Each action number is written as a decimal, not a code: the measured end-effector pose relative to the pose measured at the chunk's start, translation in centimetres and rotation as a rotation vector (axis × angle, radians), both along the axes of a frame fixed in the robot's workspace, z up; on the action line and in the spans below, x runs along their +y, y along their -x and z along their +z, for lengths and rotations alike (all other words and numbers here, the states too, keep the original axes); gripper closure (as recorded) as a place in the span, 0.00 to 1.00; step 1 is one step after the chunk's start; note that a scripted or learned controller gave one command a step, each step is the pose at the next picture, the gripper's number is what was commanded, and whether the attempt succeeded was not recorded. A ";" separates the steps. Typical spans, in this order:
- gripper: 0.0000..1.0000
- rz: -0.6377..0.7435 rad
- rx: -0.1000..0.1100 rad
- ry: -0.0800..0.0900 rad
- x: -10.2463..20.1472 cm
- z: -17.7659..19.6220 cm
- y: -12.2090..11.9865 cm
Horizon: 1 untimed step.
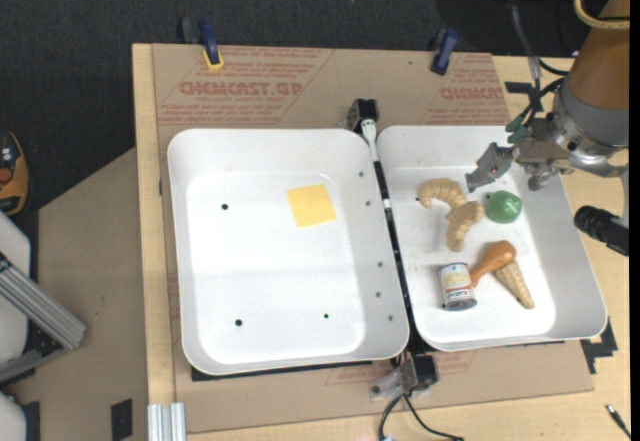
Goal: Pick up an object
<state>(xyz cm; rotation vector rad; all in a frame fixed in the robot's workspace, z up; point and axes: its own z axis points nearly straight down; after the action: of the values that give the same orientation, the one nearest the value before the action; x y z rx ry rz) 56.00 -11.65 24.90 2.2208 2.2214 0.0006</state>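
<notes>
Fingers hover just above green ball, R bin, not touching.

two white bins; one yellow square; five small items in right bin.

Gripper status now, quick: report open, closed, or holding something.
Gripper: cannot be told; it hangs over the right white bin, above the green ball and tan croissant-shaped piece, nothing visibly held.
</notes>
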 end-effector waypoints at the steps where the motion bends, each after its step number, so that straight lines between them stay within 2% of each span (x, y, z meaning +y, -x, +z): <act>1: 0.00 -0.002 0.011 -0.003 1.7 -16.9 1.8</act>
<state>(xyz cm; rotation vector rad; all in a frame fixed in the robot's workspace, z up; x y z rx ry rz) 54.23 -9.99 7.96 2.2296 2.2264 -0.0075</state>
